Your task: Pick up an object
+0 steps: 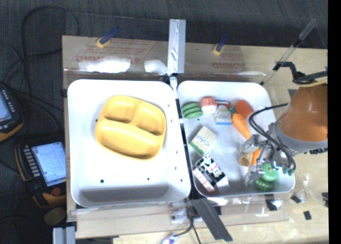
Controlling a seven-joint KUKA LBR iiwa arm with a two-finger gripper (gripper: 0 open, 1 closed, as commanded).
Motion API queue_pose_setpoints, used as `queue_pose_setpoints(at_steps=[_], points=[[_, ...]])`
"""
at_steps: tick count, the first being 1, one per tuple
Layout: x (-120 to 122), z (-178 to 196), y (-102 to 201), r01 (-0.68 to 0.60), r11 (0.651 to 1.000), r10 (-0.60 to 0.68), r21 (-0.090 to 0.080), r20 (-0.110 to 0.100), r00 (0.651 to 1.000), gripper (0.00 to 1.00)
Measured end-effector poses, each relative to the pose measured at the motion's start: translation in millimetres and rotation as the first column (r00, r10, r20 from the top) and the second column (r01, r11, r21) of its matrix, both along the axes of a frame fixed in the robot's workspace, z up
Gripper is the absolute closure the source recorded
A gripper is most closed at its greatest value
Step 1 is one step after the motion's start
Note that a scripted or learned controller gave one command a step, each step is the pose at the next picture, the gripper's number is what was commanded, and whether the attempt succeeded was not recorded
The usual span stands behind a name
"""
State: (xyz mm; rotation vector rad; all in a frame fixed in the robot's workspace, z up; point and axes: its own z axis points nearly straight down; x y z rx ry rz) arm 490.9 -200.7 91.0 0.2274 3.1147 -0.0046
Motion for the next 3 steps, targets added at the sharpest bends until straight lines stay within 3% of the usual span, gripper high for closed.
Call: queue_pose_setpoints(at_steps=[1, 2, 3], points=[[1.7, 10.1, 1.2, -0.003, 1.0, 0.003, -0.003, 0.0, 1.0, 1.0], [1.7, 10.3, 0.9, -0.003, 1.0, 0.003, -0.003, 0.0, 1.0, 0.0], [1.9, 1.9, 9.3, 0.067, 0.998, -0.067, -0.003, 0.009, 0.998, 0.0]])
